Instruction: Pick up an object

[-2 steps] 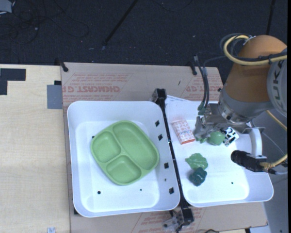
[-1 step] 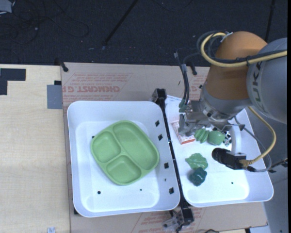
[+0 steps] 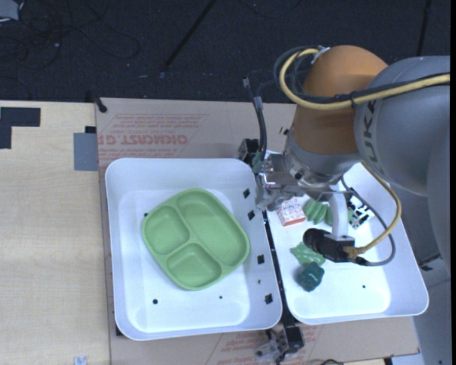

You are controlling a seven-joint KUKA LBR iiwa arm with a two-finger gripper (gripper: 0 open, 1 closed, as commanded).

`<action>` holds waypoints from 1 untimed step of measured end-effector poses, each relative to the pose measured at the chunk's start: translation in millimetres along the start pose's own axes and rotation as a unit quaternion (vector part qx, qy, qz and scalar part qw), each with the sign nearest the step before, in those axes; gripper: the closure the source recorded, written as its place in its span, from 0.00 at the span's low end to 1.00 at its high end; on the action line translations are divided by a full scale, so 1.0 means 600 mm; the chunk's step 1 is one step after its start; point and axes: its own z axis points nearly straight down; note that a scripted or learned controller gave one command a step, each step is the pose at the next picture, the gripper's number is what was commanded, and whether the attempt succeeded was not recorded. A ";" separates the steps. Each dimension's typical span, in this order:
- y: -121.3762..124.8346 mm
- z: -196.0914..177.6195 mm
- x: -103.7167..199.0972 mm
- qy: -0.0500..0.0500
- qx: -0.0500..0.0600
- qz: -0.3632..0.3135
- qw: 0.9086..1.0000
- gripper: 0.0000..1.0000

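The grey arm with its orange band hangs over the right bin (image 3: 395,295). My gripper (image 3: 283,195) points down at the bin's back left part, just above a small white and red box (image 3: 292,213). A pale green piece (image 3: 316,210) lies right beside the box. Nearer the front lie a green piece (image 3: 306,254) and a dark teal object (image 3: 309,278). A small black and white thing (image 3: 358,213) sits to the right, partly behind the arm's cable. The wrist hides whatever lies at the back of this bin.
The left bin (image 3: 129,280) holds a light green divided plate (image 3: 194,238), lying flat near its middle. The wall between the two bins (image 3: 267,265) runs just left of the gripper. Cardboard (image 3: 159,131) lies under the bins.
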 end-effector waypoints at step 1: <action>0.032 0.027 0.093 0.000 0.000 0.000 1.000 1.00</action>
